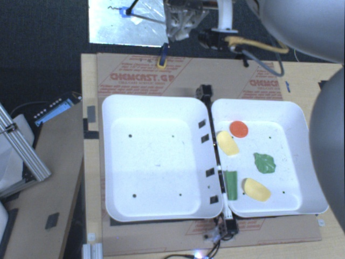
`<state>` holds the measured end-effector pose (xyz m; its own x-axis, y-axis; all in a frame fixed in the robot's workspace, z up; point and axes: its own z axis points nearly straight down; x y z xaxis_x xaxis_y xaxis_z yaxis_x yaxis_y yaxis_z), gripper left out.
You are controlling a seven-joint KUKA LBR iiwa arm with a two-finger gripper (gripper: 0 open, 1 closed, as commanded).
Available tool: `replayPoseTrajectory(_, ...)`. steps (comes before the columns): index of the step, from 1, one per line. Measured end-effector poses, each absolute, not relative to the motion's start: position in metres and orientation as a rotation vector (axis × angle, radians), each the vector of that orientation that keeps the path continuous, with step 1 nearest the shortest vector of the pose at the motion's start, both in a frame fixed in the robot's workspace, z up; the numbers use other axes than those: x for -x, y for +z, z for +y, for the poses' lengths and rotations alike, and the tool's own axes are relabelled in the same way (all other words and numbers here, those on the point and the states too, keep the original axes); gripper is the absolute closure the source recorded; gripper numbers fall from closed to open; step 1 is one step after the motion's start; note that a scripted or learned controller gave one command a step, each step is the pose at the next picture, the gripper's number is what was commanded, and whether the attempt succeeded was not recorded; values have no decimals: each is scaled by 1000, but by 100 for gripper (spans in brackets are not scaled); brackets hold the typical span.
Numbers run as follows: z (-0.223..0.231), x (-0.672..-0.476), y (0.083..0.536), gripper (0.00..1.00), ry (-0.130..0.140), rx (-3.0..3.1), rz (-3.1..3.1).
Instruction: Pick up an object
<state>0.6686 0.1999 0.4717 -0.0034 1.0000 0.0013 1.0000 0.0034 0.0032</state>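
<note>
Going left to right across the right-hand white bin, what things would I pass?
Yellow piece by the divider, green stick, orange disc, second yellow piece, then the crumpled green thing.

Even, bright overhead light, white bins [156,104] near blown out, arm [329,144] at right edge blurred, soft shadows.

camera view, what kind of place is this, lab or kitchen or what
Most likely a robotics lab test bench. Two shallow white plastic bins sit side by side on a printed cardboard sheet, small coloured toy-like pieces such as an orange disc lie in the right one, and a large grey robot arm looms overhead.
</note>
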Motion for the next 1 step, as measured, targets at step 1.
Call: replayPoseTrajectory(1, 142, -669, 440, 100, -3, -2225, 2217)
